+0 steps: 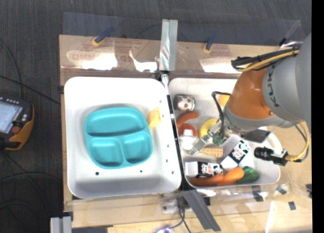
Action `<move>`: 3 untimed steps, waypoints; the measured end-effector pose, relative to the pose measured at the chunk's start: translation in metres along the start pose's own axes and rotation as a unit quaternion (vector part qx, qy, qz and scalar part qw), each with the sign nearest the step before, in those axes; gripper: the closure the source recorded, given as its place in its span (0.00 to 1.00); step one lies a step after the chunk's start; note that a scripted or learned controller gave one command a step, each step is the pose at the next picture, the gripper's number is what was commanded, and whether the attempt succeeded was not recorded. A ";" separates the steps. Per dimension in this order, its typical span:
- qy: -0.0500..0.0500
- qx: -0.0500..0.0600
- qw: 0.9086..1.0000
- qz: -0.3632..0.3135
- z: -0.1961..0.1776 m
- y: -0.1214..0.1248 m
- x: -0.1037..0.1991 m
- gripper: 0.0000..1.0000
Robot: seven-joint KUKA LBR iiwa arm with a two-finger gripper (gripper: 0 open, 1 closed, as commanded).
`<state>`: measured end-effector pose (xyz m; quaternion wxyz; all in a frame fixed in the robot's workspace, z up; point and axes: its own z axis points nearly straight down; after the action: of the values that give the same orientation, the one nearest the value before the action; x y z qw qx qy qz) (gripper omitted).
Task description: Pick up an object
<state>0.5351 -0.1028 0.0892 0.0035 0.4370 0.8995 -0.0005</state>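
My gripper (203, 144) hangs low in the right bin (273, 173), reaching in from the right under the arm's orange band. Its tip sits among several toy foods. A yellow lemon (207, 124) lies just behind it and a white cup (188, 136) just to its left. A tan cracker (213, 152) rests right below it. Nearby are a red sausage (186, 116), a small can (184, 102), two cow-patterned boxes (206, 168) (238, 151), an orange carrot (225, 177) and a green vegetable (250, 173). Nothing visibly sits in the gripper.
The left bin (76, 125) holds a teal divided plate (118, 137) and a yellow toy (154, 118) against its right wall. A ridge (172, 125) separates the two bins. Cables (298, 151) trail at the right bin's edge.
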 end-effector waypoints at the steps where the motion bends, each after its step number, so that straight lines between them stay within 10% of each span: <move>1: 0.001 -0.003 0.998 0.069 0.000 -0.002 -0.001 0.00; 3: 0.000 0.000 0.989 0.151 0.001 0.029 -0.022 0.00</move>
<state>0.5716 -0.1019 0.0888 0.0033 0.5677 0.8232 0.0007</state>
